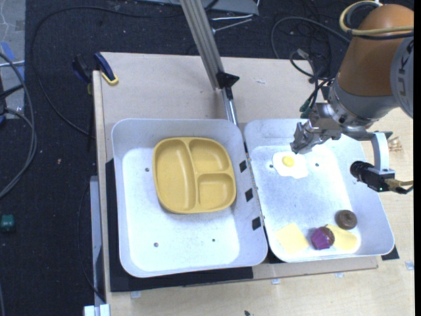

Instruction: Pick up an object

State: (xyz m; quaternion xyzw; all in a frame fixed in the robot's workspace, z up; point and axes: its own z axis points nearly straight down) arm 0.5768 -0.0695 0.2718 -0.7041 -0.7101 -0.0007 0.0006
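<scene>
In the right bin (355,196) lie a fried egg toy (290,165) near the back left, a pale yellow slice (293,237) and a purple lump (321,237) at the front, a brown round piece (346,219), and another pale yellow piece (346,241) beside the purple lump. My gripper (302,143) hangs just above and behind the fried egg, close to it. Nothing shows between its fingers.
The left bin (131,196) holds a yellow divided plate (195,174). A grey metal pole (205,35) slants down to the bench between the bins at the back. Cables lie on the dark floor behind the bench.
</scene>
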